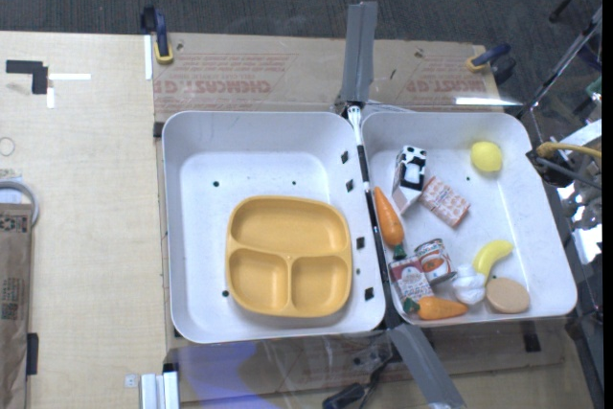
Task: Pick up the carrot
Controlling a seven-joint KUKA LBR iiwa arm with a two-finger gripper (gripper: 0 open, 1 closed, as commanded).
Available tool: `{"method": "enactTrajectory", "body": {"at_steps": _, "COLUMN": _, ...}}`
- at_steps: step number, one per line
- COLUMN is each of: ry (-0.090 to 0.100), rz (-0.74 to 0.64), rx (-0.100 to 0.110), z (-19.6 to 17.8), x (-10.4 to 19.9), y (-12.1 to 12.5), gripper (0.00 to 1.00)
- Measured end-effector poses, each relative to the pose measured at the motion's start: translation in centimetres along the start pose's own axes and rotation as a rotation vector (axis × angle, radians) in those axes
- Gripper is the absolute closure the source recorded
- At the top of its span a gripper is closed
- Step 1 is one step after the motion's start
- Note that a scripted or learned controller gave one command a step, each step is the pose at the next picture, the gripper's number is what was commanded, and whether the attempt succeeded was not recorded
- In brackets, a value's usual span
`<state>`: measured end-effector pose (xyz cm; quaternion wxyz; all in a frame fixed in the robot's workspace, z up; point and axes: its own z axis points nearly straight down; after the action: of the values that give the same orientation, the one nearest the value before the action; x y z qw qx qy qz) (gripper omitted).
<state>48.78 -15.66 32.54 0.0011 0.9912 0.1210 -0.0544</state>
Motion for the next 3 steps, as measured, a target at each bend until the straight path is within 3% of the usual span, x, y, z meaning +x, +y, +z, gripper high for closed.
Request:
{"method": "enactTrajectory", "body": {"at_steps": 1, "ry": 0.096, "rz": -0.001, "rx": -0.008, "z": 4.7, "x": 4.5, "y": -1.1, "gripper": 1.00}}
{"method": "enactTrajectory", "body": {"at_steps": 2, "ry": 0.098, "rz": 0.038, "rx": -0.008, "z": 1.2, "x": 4.8, "y": -0.1, "gripper": 1.00}}
{"method": "enactTrajectory", "body": {"at_steps": 3, "ry": 0.098, "rz": 0.018, "rx": -0.009, "z": 3.6, "x": 9.4, "y": 4.1, "gripper": 1.00}}
